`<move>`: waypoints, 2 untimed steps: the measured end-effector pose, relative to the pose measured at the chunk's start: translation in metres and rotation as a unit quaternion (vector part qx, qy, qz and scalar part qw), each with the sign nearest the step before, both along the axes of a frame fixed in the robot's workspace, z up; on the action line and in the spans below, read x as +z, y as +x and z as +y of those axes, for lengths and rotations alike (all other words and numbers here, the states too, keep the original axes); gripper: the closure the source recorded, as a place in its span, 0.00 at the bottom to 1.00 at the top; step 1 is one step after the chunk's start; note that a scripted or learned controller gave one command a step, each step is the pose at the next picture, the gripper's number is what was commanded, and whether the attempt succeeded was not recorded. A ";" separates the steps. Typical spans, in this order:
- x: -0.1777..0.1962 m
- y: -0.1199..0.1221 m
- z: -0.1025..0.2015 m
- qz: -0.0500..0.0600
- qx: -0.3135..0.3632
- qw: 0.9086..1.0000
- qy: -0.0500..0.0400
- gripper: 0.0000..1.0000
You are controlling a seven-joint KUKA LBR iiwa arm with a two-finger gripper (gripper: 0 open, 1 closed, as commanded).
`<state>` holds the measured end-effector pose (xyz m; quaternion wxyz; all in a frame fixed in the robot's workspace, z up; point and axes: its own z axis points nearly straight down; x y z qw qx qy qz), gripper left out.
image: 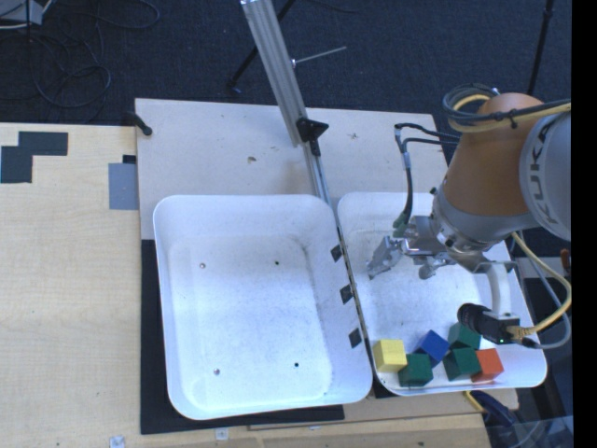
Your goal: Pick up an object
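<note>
The grey arm, with its orange band, comes in from the right of the frame and hangs over the right-hand bin, its pincer low over that bin's upper-left part, close to the divider where the two bins meet. The metal fingers point down and to the left with a slight spread between them, and nothing sits between them; the bare white floor of the bin shows underneath. The blocks are all gathered at the lower end of that same bin, well apart from the pincer: a yellow block furthest left, a dark green block just beside it and lower, a blue block just above that, then another green block with an orange-red block touching its right side near the bin's lower-right corner. A third green block lies just above those, partly behind a black fitting on the arm's cabling. The left-hand bin sits in the middle of the frame, its white floor showing a few small dark specks. Both bins rest on a pale worktop, and a slanted aluminium rail runs from the top centre of the frame down toward the gap between the bins. Loose black cables lie on the dark floor in the upper left.
</note>
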<state>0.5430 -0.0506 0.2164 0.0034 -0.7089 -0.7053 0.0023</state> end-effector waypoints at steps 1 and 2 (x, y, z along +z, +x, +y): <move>0.001 0.002 -0.001 -0.002 -0.002 1.000 0.000 0.00; -0.028 -0.045 0.002 0.001 0.002 1.000 0.000 0.00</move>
